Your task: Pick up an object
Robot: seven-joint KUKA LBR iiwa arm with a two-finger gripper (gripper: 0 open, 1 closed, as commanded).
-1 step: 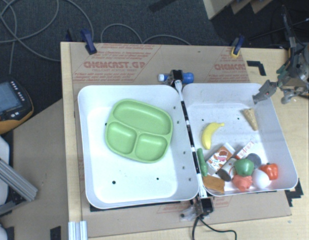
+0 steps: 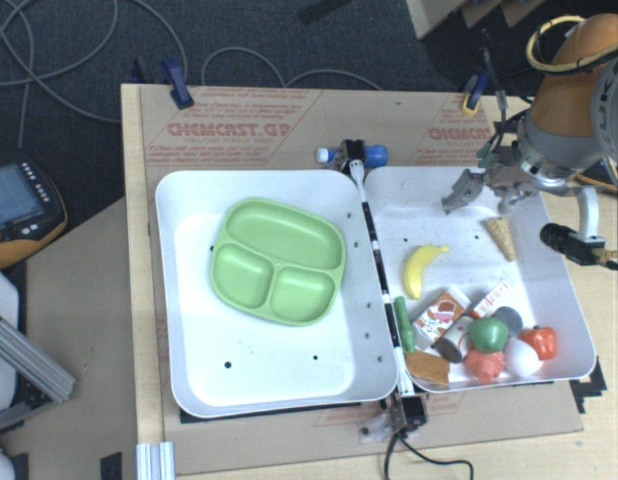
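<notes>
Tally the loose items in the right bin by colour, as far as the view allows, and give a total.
Yellow: 1, the banana
Tan: 1, the cone
Green: 2, the ball and the stick
Red and white: 3, the carton and two pieces
Brown: 1, the bun
Total: 8, though the pile may hide more.

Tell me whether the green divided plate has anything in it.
Empty: the green divided plate shows three bare compartments, lying flat in the left bin.

Right bin [image 2: 429, 208] far half mostly bare; toy heap [image 2: 479, 338] crowds near corner; banana [image 2: 421, 266] mid-floor.
</notes>
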